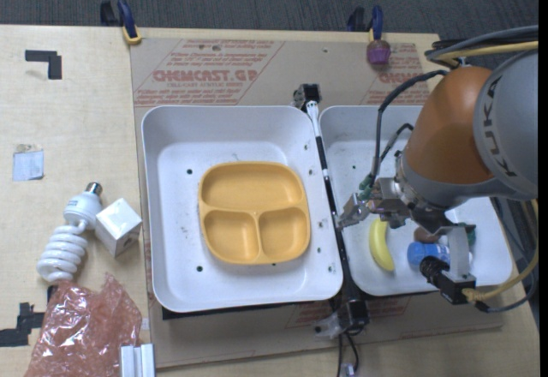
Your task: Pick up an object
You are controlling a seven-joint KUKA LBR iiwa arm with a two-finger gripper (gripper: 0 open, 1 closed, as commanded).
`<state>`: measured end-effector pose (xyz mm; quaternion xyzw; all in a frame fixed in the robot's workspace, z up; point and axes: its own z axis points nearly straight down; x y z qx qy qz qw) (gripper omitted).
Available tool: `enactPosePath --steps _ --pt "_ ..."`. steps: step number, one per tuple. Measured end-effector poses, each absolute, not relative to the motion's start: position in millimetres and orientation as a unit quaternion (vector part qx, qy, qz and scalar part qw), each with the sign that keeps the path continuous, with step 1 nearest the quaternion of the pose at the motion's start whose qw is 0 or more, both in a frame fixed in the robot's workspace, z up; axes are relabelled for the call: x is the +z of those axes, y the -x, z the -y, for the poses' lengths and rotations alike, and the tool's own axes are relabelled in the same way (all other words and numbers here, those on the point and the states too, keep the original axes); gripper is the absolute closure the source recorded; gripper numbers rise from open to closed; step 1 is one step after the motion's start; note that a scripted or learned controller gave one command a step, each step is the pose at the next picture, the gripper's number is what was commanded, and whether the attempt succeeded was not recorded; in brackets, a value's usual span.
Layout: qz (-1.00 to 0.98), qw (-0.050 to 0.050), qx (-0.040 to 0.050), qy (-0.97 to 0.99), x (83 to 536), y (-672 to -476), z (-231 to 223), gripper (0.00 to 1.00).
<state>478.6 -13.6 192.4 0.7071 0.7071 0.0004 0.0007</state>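
On the bare bench at the far left lie a spiral light bulb (68, 238), a small white cube (118, 226) just beside it, and a crumpled sheet of pink plastic wrap (81, 328) below them. All three sit outside the bins, so they are likely out of play.

To their right is the left bin (171, 281), a shallow white tray holding a yellow divided plate (254, 212) that lies flat near its middle, well apart from the arm.

Further right, touching it along one edge, is the right bin (342, 140). A yellow banana (380, 245) lies near its front left, and a blue object (425, 255) sits just beside the banana, partly hidden by the arm's hardware.

The grey arm, with its orange band (449, 131), reaches over this bin from the right. Its gripper (370, 206) hangs low just above the banana, which seems the likeliest object to pick. Whether the gripper is spread or closed cannot be told, and nothing is visibly held.
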Motion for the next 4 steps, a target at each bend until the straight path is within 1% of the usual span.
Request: enactPosePath --steps 4 --pt "-0.707 0.001 0.0004 -0.707 192.4 -478.6 13.6 0.0"
